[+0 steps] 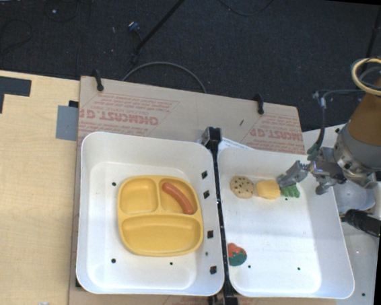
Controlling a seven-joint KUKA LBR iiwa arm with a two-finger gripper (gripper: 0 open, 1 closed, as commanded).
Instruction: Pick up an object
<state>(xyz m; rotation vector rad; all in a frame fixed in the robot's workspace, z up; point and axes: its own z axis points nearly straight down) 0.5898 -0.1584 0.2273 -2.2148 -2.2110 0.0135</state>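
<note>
In the right bin (314, 263), a round brown cookie (242, 186) lies at the back, with a yellow lumpy toy (268, 189) touching it on the right. A small green piece (291, 190) sits just right of the yellow toy. An orange and teal toy (235, 254) rests by the bin's left wall near the front. My gripper (308, 180) hangs at the back right of this bin, open, with its left finger (294, 174) just above the green piece. Nothing is between the fingers.
The left bin (93, 240) holds a yellow divided plate (158, 236) with a red sausage (179, 197) in its back right compartment. A black divider (215, 212) separates the bins. The arm's grey body and cables (364, 146) stand over the right bin's back right corner.
</note>
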